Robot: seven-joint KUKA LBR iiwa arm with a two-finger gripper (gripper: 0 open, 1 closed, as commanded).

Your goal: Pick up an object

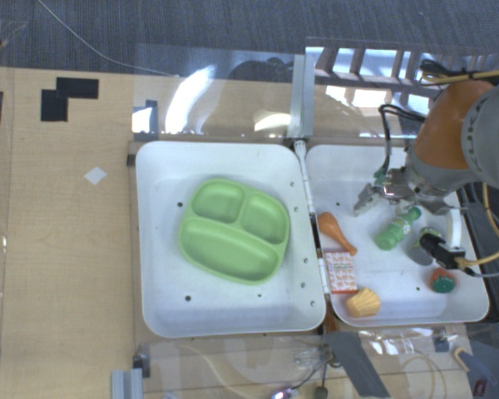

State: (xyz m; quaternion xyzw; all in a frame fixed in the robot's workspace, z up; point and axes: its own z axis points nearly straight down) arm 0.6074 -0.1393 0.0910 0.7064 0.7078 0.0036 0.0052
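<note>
Well, the arm [466,131] leans in over the right bin [349,173], its orange band glossy above the grey wrist, and the end effector [381,196] hangs low over the bin's bare middle with its two thin metal fingers spread apart and nothing between them. There is open white floor on its left, toward the divider between the bins. Just beside it on the right lies a small green bottle [395,230], smooth plastic, tipped on its side. Further toward the bin's near right corner sits a little round red and green piece [442,282], close to the wall. Along the left wall of that bin the things crowd together: an orange carrot-shaped toy [336,233] lying at a slant, a flat red and white packet [342,273] below it, and a knobbly yellow piece [363,303] near the front edge. The left bin [158,223] carries a light green divided plate [234,230], matte and rounded, set at a slight angle in its middle with white room all round it. The wooden surface [58,248] stretches pale to the left
</note>
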